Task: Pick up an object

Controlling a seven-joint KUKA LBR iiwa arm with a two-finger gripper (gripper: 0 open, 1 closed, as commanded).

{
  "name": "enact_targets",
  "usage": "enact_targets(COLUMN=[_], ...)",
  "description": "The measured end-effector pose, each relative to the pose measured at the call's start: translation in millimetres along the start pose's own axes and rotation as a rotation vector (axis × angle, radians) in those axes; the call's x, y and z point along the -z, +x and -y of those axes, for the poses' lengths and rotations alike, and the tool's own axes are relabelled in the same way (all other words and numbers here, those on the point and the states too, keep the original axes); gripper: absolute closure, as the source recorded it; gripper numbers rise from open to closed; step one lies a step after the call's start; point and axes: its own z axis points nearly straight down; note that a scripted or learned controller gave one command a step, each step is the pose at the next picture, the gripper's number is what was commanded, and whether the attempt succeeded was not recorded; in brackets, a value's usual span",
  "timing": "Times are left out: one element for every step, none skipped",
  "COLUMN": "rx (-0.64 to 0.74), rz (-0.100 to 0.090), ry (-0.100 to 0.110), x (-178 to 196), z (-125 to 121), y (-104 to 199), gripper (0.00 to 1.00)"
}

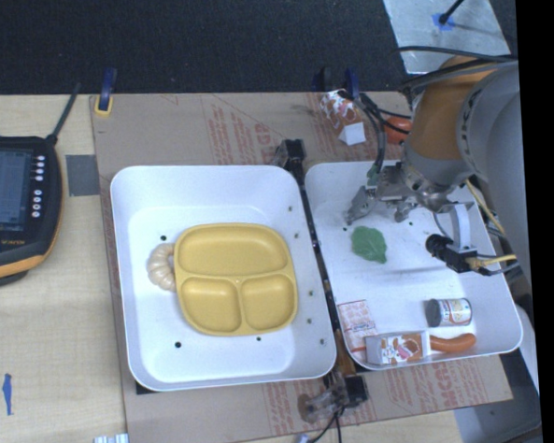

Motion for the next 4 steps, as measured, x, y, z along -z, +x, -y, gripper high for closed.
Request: enact_targets(rx=[0.001, 0.002, 0.002, 0.003], rz=[0.001, 0.001, 0.001, 0.001], ry=[0.002, 0.004, 0.004, 0.002], x=[-0.7, 9.5, 9.5, -0.4], z=[34.6, 34.6, 34.6, 27.5], y=[5.7, 4.8, 4.9, 26.3], gripper=[0.0, 1.0, 0.0, 0.0])
